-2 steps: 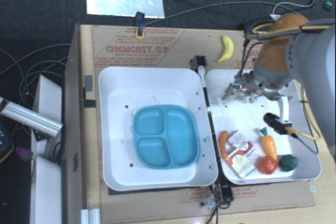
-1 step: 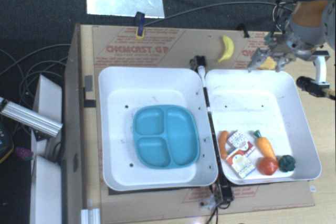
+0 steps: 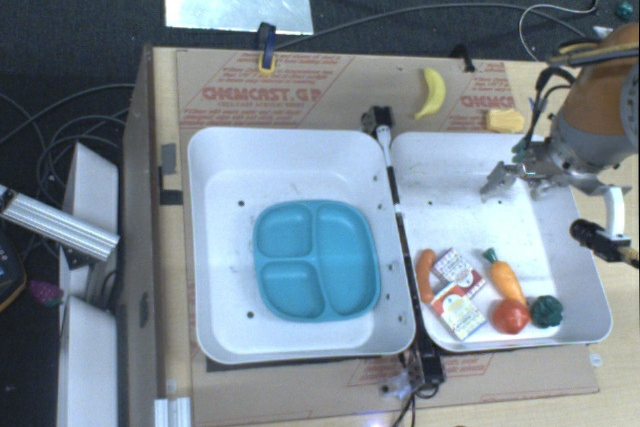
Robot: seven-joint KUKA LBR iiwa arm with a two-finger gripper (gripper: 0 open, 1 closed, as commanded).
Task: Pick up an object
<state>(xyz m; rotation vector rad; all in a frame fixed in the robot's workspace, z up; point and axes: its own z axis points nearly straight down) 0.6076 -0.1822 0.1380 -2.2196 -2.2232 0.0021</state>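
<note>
A: From the camera above the bench, where is the gripper?

B: It hangs over the upper part of the right bin, reaching in from the right. Above it the arm shows grey with its orange band.

A: How do the jaws stand?

B: They look spread apart, pointing left, and nothing sits between them. White bin floor shows below the tips.

A: And the things to pick?

B: They all lie in the lower part of the right bin, well apart from the jaws and below them in the view. A sausage lies near the left wall. Just beside it are a small carton and a red and white packet, touching or nearly so. To their right a carrot lies at a slant, with a tomato touching its lower end. A piece of broccoli sits just beside the tomato.

A: The left bin?

B: The left bin holds a blue divided plate, lying flat in its middle.

A: Anything on the bench itself?

B: A banana and a yellow block lie on the board beyond the right bin, outside it.
</note>
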